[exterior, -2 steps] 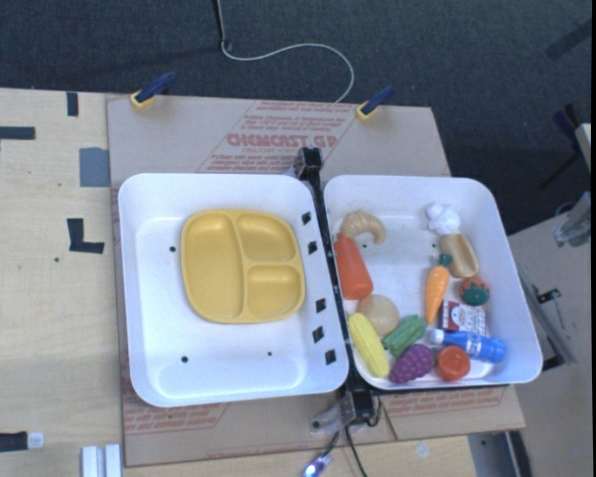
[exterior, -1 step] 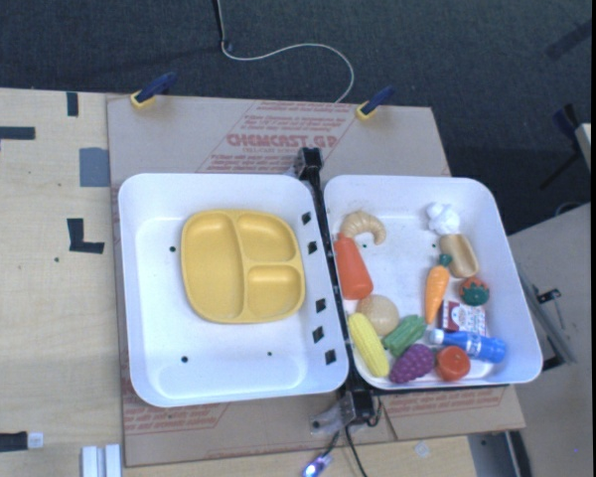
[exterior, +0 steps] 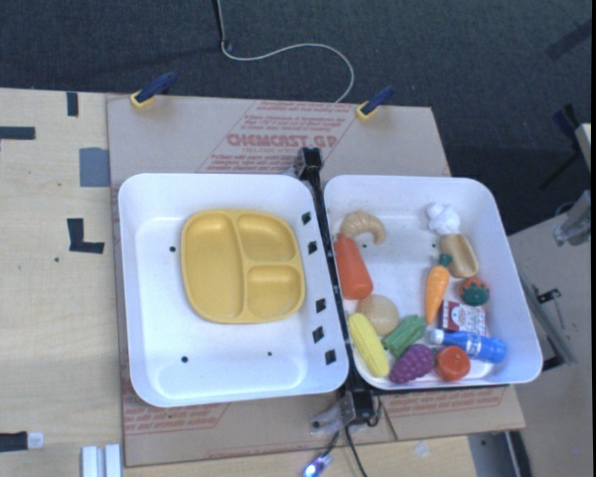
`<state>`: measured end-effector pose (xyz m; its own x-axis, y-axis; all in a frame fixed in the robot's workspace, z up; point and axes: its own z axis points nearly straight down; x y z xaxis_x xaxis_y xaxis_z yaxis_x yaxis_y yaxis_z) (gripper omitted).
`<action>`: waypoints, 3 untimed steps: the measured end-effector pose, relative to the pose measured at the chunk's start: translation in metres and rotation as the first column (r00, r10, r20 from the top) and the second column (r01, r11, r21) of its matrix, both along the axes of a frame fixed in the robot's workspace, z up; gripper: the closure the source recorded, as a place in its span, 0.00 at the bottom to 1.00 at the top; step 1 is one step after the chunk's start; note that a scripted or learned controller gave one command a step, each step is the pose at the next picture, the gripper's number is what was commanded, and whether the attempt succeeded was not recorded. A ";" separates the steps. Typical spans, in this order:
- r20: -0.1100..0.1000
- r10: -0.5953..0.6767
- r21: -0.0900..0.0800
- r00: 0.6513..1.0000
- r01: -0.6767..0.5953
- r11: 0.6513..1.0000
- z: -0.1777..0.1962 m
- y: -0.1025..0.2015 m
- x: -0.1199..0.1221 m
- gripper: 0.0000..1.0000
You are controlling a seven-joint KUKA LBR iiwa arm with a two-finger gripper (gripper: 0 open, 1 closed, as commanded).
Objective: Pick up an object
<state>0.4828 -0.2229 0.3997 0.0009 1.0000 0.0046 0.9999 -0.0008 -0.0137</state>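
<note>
Pincer state: you cannot tell whether it is apart or together. Candidates for the pick all lie in the right bin [exterior: 497, 217], crowded toward 6 o'clock: corn [exterior: 368, 344], grapes [exterior: 414, 363], green pod [exterior: 405, 332] and blue bottle [exterior: 474, 345] touch or nearly touch. Judged best target: the croissant [exterior: 363, 227] at 11 o'clock of that bin, with bare white floor at its 3 o'clock side. Come down across its narrow width and mind the bin wall close at its 9 o'clock. The white lump [exterior: 442, 217] at 1 o'clock also stands fairly clear. Avoid the 6 o'clock cluster, where a neighbour is likely to get nudged. The left bin [exterior: 139, 266] holds a yellow divided plate [exterior: 243, 264]. Both bins sit on a cardboard sheet [exterior: 268, 137] held by two clamps at 12 o'clock, on a pale table [exterior: 40, 296]. Dark floor [exterior: 427, 28] lies beyond, and a thin cable [exterior: 278, 53] loops across it.
</note>
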 end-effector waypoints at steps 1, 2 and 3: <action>0.030 0.003 -0.012 1.000 -0.002 1.000 0.144 -0.001 0.001 1.00; 0.003 0.001 -0.001 1.000 -0.001 1.000 0.022 0.000 0.014 1.00; 0.026 0.002 -0.010 1.000 -0.002 1.000 0.142 -0.001 0.001 1.00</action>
